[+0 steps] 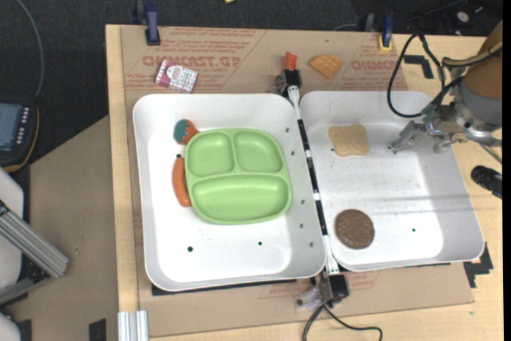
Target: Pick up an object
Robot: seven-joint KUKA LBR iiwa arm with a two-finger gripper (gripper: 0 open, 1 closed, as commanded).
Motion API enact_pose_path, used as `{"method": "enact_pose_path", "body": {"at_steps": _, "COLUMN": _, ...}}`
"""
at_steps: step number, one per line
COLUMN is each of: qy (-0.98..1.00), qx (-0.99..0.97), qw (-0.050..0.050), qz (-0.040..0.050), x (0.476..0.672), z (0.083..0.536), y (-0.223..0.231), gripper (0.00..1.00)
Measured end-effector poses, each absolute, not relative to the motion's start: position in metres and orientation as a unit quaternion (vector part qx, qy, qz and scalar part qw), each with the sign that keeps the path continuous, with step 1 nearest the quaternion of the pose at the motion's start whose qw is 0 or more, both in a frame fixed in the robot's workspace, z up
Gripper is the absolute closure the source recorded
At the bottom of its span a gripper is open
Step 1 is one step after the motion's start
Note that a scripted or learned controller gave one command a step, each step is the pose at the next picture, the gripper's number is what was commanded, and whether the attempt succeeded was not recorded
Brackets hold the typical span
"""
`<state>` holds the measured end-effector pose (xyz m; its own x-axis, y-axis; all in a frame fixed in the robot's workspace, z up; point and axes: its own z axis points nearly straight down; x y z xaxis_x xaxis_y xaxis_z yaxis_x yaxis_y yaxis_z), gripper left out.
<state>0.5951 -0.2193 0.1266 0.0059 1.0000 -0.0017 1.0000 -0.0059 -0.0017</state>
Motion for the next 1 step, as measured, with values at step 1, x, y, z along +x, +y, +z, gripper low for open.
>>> {"method": "enact_pose_path", "body": {"at_steps": 1, "qy": -0.710, "qx": -0.704, "qw": -0.002, "qz": -0.0028, "x": 0.5782, "z": 0.2204, "y": -0.1299, "gripper": 0.00}}
